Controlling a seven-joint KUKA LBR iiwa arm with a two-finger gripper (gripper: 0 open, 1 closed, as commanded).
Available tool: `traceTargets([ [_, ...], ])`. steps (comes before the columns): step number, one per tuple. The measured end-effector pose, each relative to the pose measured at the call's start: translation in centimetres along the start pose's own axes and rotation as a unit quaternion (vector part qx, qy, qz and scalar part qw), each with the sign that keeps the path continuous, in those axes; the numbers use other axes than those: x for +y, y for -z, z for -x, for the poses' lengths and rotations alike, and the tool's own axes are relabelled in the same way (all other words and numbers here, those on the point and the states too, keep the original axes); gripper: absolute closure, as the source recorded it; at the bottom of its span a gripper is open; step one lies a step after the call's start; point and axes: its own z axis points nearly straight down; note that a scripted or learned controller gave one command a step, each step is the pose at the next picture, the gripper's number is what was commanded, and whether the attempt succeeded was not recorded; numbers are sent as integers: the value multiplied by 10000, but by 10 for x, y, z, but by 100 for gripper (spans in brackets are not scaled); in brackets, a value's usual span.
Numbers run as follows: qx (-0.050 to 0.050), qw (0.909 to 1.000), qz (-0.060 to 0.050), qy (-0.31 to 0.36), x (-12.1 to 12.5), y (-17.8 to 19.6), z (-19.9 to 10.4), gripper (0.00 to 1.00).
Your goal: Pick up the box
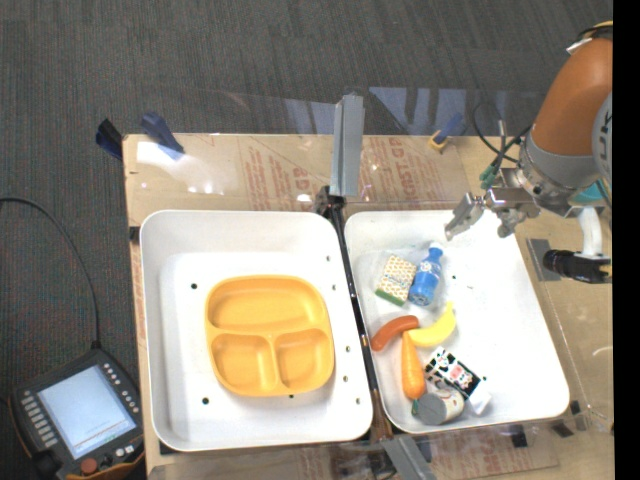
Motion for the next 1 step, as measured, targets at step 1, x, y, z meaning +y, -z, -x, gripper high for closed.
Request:
traceTargets([
  [1, -20, 9987, 61, 497, 5, -114, -51, 0],
])
